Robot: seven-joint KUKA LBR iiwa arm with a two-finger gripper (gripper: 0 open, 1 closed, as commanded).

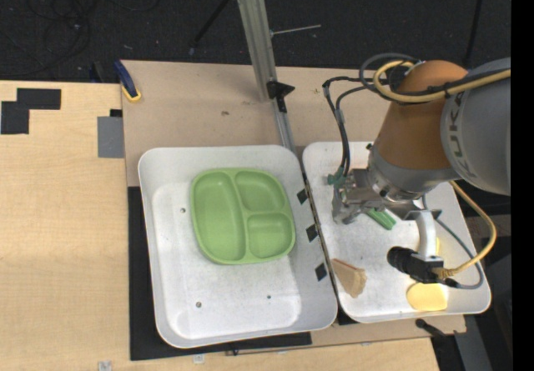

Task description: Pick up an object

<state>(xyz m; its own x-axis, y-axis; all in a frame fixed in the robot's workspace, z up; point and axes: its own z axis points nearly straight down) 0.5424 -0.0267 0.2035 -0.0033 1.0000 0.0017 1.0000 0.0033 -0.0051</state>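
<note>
Camera view, left to right: left bin (167, 278) holds 1 green 3-compartment plate (243, 216), flat. Right bin (476, 298): tan wedge (350, 277) near its front-left corner, gripper (350, 209) low over its left half, green item (381, 218) just beside it, yellow piece (428, 297) front right. Jaw state: cannot tell.

- A green divided plate (243, 217) is lying in the left white bin (167, 294).
- A metal post (259, 40) is standing behind that bin.
- A wooden bench (58, 219) is spreading out left of it.
</note>
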